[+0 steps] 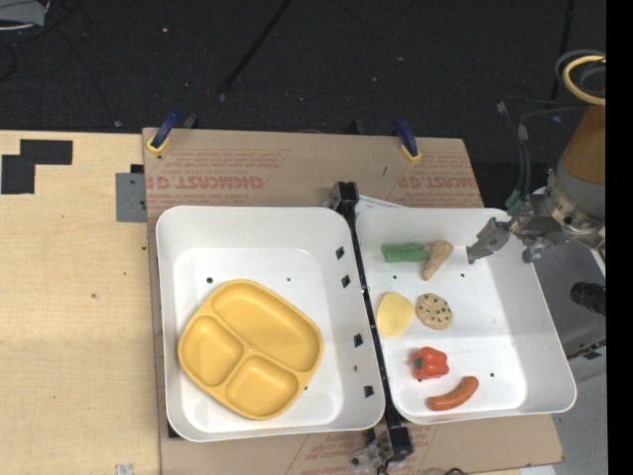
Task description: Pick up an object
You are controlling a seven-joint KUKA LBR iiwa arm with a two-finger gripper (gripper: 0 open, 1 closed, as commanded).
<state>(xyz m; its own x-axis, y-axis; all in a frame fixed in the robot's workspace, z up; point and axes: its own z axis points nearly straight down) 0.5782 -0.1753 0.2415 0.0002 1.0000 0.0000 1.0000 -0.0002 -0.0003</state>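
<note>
The right bin (542, 317) holds several toy foods: a green piece (404, 252), a tan piece (436, 258) beside it, a pale yellow piece (395, 315), a brown cookie (433, 311), a red pepper (429, 363) and an orange sausage (453, 393). My gripper (506, 247) hovers over the bin's upper right part, to the right of the tan piece and apart from it. Its fingers (483, 240) are open with nothing between them.
The left bin (173, 265) carries a yellow divided plate (250, 346). A black divider (361, 305) runs between the two bins. Both bins rest on brown cardboard (297, 171) held by clamps at its back edge.
</note>
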